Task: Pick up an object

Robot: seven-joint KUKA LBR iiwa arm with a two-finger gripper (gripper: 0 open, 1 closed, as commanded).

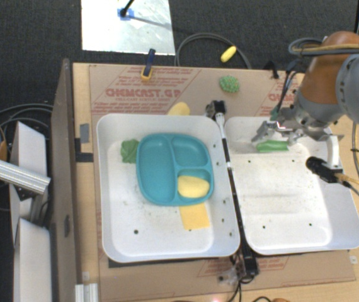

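The bench (135, 93), covered by a printed brown cardboard sheet, stands on dark carpet, and two shallow white bins sit on it side by side, meeting along a dark seam. The grey arm (356, 87) with its orange band comes in from the right over the far corner of the right bin (293, 225). The left bin (107, 187) holds a teal divided plate (167, 168). On the carpet beyond the bench lies a silvery sheet (129, 24), and pale metal rails (16, 175) and loose cables (16, 115) stand off to the left.

The tool (275, 137) hangs low at the far left corner of the right bin, right over a green pod (272, 147). The pod lies flat on the bin floor, lengthwise across the bin, just under and touching or nearly touching the tool. I cannot tell whether the tool is open or closed, nor whether it grips the pod.

A yellow lemon (193, 186) rests in the plate's near right compartment. A flat yellow slice (196, 218) lies just beside the plate's near edge, and a green leaf (128, 150) at its left edge. A knobbly green ball (230, 84) sits on the cardboard behind the bins
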